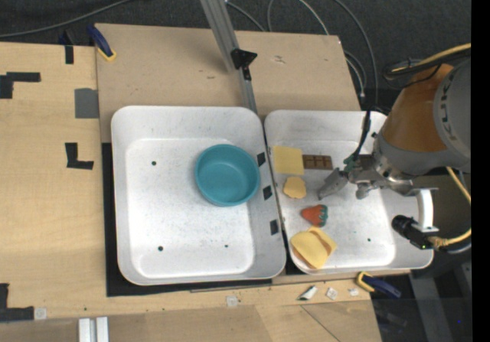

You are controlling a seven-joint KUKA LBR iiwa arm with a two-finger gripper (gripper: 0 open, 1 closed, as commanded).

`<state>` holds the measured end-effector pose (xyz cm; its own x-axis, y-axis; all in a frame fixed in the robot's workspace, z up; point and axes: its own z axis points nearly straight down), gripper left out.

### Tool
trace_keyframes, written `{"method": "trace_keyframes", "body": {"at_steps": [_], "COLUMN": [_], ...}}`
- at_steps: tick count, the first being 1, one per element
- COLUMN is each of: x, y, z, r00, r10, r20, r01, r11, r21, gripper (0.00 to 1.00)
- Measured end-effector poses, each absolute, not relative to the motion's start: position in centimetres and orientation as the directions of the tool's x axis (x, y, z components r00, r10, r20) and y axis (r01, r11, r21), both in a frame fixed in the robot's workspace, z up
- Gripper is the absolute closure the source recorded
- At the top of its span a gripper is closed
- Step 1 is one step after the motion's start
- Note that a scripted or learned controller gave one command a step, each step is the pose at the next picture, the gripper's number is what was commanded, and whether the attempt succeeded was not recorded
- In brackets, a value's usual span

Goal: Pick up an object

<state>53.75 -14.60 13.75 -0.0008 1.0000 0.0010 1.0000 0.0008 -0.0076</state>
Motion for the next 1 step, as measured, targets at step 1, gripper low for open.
{"method": "trace_keyframes", "body": {"at_steps": [1], "x": [53.79], "y": [-14.6], "z": [8.86], "r00": [-0.001], "r10": [1.0], "r20": [-0.002], "r01": [1.0], "r11": [0.001], "r21": [0.0], "gripper": [0.0]}}
